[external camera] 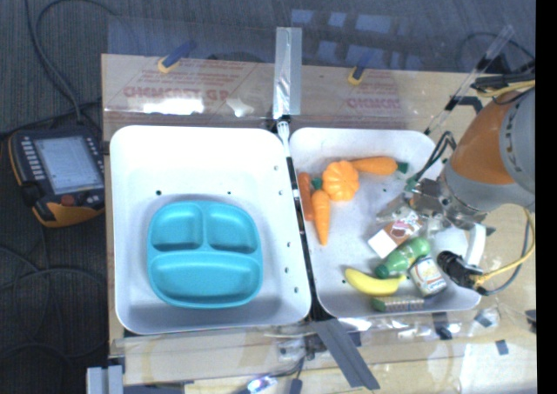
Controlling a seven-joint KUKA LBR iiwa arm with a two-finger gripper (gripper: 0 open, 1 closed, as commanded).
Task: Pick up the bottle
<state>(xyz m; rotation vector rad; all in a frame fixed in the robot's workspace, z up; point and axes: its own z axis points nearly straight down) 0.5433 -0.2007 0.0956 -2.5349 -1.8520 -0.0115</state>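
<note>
The green bottle [406, 256] lies slanted in the right bin [348, 142], near its front right corner. It sits between a white carton with a red mark [393, 235] and a yellow banana [372, 281]. My gripper [424, 202] hangs low over the bin's right side, just up and right of the bottle and close to the carton. The grey arm with its orange band [487, 153] comes in from the right behind it. Nothing is visibly held.
A small labelled can [428, 276] lies right of the bottle. Two carrots [319, 210], a small orange pumpkin [341, 180] and another carrot [376, 165] sit in the bin's back left. The left bin [130, 175] holds a blue divided plate [205, 250]. Cables trail at the right.
</note>
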